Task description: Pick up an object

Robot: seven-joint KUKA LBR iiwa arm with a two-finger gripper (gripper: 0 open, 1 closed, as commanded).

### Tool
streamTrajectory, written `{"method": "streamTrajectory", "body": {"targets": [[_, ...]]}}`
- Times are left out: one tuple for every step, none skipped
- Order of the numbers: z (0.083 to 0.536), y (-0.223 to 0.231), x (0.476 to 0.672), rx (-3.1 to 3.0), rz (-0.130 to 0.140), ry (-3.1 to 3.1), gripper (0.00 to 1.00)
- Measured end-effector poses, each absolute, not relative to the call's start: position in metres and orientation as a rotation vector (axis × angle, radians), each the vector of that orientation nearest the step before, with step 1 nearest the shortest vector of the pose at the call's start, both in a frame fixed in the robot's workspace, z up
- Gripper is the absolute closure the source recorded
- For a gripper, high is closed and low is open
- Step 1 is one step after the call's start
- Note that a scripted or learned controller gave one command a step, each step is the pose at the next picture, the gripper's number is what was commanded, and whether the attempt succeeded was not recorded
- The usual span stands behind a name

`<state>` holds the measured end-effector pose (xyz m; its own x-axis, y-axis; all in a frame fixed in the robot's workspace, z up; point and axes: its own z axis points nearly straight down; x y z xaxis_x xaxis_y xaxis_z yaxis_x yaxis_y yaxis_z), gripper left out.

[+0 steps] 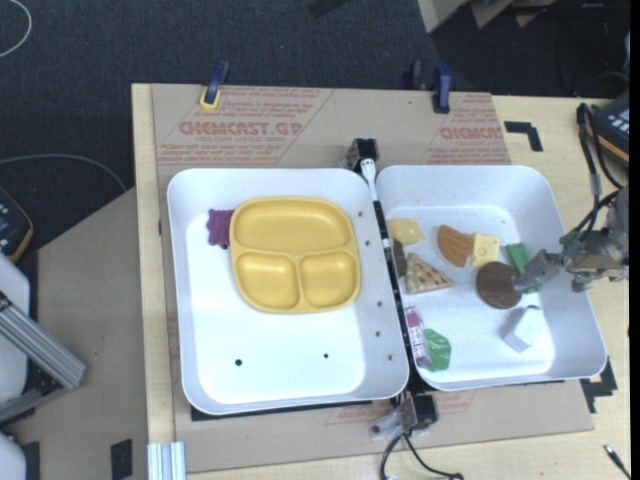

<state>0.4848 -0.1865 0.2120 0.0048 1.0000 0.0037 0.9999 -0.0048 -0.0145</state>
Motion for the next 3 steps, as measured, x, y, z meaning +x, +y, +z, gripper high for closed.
{"method": "streamTrajectory", "body": {"targets": [[0.219,-0.186,0.488,-2.221,0.0,-2.221,0.0],[0.178,-0.181,0.49,-2.219,0.001,-2.219,0.0],[0.116,-0.184,0.486,-2.219,0.002,-2.217,0.0]]}}
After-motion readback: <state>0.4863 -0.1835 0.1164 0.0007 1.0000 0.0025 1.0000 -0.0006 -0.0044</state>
